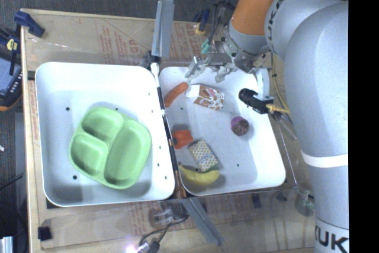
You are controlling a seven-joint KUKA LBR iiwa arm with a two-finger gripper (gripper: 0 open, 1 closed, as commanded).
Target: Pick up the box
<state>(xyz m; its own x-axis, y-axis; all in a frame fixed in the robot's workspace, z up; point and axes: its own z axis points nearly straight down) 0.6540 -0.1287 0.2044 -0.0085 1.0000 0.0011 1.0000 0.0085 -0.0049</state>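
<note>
A small white and orange box (208, 96) lies flat near the far end of the right bin (269, 157). My gripper (208, 71) hangs over the bin's far rim, just beyond the box and above it. Its two fingers (193, 69) are spread apart with nothing between them. The box is not touched by the gripper.
The right bin also holds an orange sausage (175, 93), a purple round item (240, 125), a red-orange piece (182, 138), a checkered packet (203, 155) and a banana (200, 175). A green divided plate (110, 147) lies in the left bin (53, 86). The arm's bulk covers the right side.
</note>
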